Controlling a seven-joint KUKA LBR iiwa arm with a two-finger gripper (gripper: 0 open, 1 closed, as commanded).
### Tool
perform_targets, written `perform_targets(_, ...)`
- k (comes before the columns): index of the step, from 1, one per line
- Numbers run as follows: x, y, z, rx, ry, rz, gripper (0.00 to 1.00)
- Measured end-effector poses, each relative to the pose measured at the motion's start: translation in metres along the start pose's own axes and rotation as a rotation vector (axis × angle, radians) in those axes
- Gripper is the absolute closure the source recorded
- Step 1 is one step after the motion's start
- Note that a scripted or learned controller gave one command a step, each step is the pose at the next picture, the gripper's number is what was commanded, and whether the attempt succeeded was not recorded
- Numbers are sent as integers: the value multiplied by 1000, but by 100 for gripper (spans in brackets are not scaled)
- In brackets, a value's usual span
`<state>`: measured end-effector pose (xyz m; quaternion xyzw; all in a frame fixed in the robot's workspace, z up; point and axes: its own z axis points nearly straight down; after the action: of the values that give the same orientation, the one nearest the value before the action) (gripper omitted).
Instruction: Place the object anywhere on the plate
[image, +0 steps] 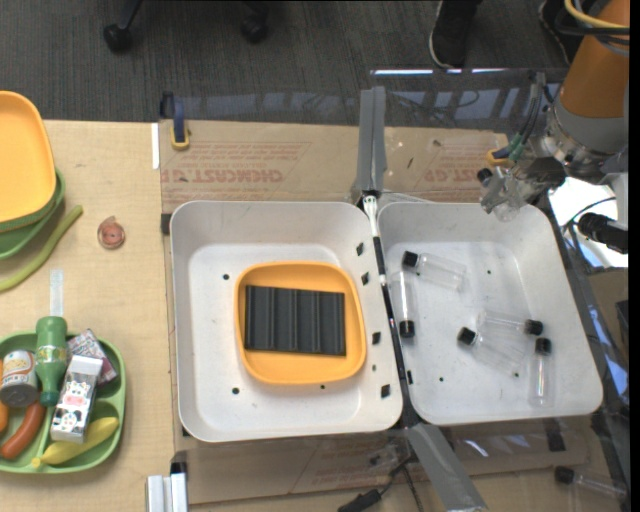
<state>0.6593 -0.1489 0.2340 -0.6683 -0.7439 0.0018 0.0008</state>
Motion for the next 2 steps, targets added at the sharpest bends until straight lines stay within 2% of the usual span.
perform_targets(1,-57,-6,20,-1,0,-265,100)
perform_targets(2,-73,-7,-16,-4,-1,-527,100)
